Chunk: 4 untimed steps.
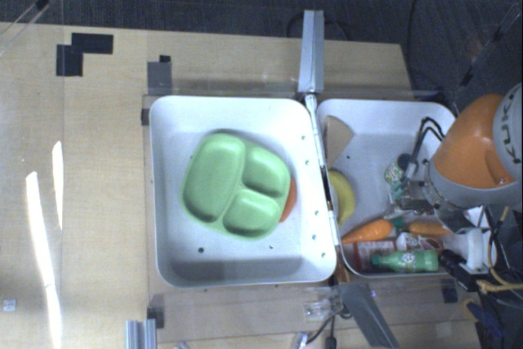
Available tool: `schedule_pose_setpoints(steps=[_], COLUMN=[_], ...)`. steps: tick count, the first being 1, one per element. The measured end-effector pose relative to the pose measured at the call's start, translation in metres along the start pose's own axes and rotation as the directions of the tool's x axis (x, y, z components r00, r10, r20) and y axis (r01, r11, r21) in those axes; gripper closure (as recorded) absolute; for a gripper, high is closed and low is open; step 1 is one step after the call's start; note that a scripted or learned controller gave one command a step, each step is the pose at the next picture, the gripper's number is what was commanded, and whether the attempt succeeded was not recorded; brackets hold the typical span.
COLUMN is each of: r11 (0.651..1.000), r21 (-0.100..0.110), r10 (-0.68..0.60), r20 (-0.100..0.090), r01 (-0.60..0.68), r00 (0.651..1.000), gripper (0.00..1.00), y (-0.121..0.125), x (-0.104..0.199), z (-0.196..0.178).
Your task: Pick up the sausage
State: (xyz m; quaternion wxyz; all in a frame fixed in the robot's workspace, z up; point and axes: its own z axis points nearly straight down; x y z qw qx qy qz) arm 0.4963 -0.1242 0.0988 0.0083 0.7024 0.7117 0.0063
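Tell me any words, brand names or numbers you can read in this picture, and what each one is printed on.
"KU": black letters on the arm's orange band, cut off at the picture's edge.
Green bottle: a small pale label, too blurred to read.
Small packet near the arm: print too small to read.
Black marks on the bench: plain shapes, no lettering.

A green divided tray is lying in the left bin, well left of the hand. A carrot and a green bottle are lying just below the hand, a yellow fruit just left.
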Motion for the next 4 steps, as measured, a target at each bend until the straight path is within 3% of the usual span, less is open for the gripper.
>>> schedule_pose_setpoints(steps=[1,2,3,4], r11=[1.0,0.999,0.999,0.999], r21=[0.001,0.011,0.008,0.008], r10=[0.0,0.042,0.04,0.041], r20=[0.0,0.001,0.0,0.0], r01=[0.0,-0.042,-0.04,-0.041], r00=[1.0,0.999,0.999,0.999], gripper=[0.0,0.0,1.0,0.0], y=[0.0,0.035,0.037,0.037], x=[0.0,0.018,0.019,0.019], z=[0.0,0.011,0.001,0.002])
